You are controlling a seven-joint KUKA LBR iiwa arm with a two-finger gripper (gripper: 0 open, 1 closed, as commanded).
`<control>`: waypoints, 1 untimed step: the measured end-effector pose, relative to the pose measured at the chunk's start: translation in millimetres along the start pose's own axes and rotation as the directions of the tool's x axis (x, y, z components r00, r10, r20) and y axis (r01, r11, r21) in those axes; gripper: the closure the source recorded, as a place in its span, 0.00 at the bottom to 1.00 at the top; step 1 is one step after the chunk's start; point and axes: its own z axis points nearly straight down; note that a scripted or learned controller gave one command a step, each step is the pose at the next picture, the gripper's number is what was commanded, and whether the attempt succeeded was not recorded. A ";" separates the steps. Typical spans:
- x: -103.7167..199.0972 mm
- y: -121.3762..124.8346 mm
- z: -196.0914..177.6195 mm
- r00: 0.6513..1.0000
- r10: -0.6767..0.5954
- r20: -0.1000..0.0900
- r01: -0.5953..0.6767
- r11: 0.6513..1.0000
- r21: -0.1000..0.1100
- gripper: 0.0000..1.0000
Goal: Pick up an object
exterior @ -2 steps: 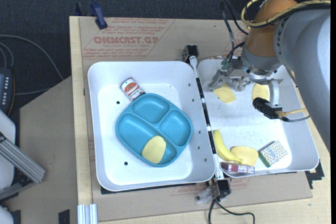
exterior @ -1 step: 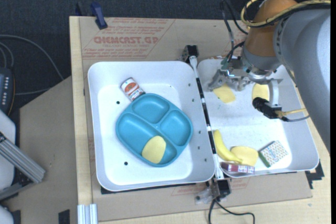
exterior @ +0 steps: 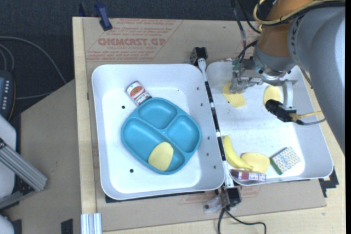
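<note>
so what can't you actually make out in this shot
- Gripper: in the camera view it hangs over a pale yellow flat piece in the right white bin; too small and blurred to tell whether it is open or touching.
- Small red-and-white packet in the left white bin: print too small to read.
- Dark wrapped item by the yellow banana: lies against the near wall, unclear.
- Grey arm: cut off by the right edge.

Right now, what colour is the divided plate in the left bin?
Blue, seen in the camera view: the divided plate.
</note>
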 end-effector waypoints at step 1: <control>0.0 -0.1 0.2 1.000 0.000 0.000 0.000 1.000 0.000 0.00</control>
